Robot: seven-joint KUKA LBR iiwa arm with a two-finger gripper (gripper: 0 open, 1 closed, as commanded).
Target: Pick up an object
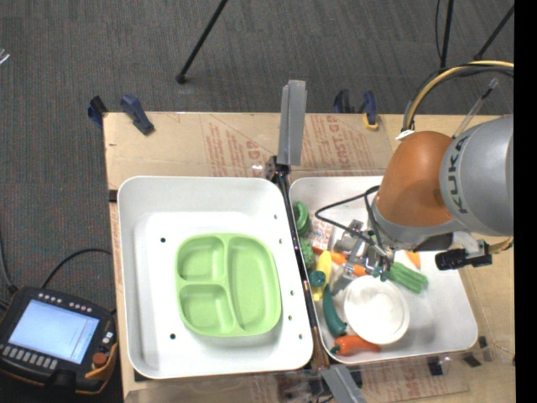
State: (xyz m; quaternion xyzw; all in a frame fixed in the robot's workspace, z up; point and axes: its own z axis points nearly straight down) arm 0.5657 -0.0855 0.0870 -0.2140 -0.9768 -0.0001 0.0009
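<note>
Gripper (362, 259) sits low in the right bin (453, 321), centre-right of frame, over a cluster of small toys; finger state cannot be told from this angle. White bowl (377, 311) lies just below it, a green toy (409, 277) to its right. Green divided plate (227, 285) rests in the left bin (143, 217).

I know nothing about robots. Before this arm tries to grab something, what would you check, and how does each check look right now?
1. Gripper over the toy-filled right bin: ok.
2. Finger opening: cannot tell, the wrist hides it.
3. A clear target: not ok; the white bowl, green cucumber and orange carrot lie crowded together.
4. Anything already held: cannot tell.
5. Cables clear of the toys: cannot tell; a black cable loops just above the pile.
6. Left bin undisturbed, green plate lying flat in it: ok.
</note>
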